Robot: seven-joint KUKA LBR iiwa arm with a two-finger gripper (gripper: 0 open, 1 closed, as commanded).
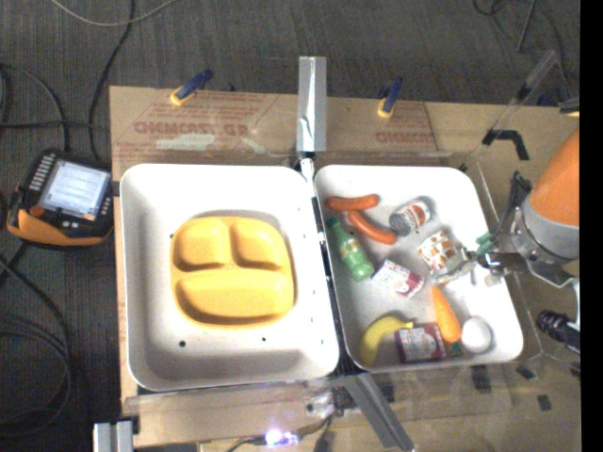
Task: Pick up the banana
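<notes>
Banana (378, 333) lies in right bin (490, 217); yellow tray (234, 270) in left bin (141, 252); gripper (482, 260) state unclear.

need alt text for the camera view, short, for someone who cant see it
A grey robot arm's gripper sits at the right edge of the right bin, away from the banana at its near edge. The bin also holds two sausages, a green bottle, a carrot and small packets; the left bin holds a yellow tray.
</notes>
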